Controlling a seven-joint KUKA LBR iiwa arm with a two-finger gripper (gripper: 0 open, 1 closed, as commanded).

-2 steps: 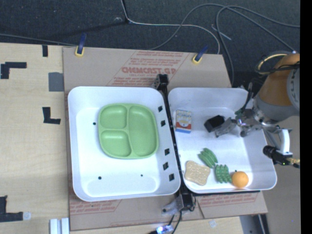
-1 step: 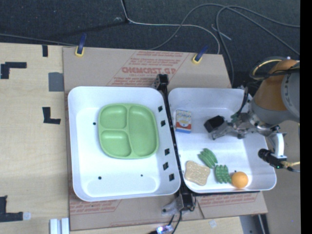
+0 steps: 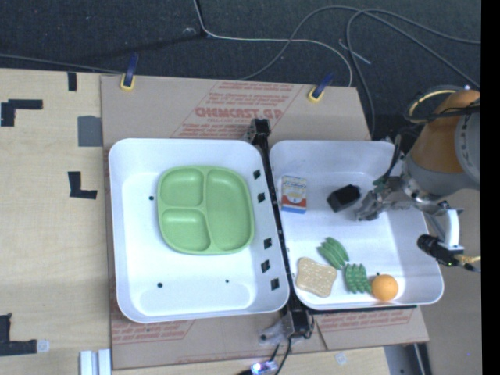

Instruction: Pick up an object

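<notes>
You are looking at the gripper (image 3: 369,206) hovering low in the right bin (image 3: 406,244), just beside a small black object (image 3: 343,198); finger state cannot be told. Next, it likely needs centring over that object.

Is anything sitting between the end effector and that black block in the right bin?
Nothing visible. The end effector sits just right of the black block, with only bare right bin floor between them.

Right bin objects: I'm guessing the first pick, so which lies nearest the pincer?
The black block, just left of the pincer; the carton, green pieces, cracker and orange lie farther off.
</notes>
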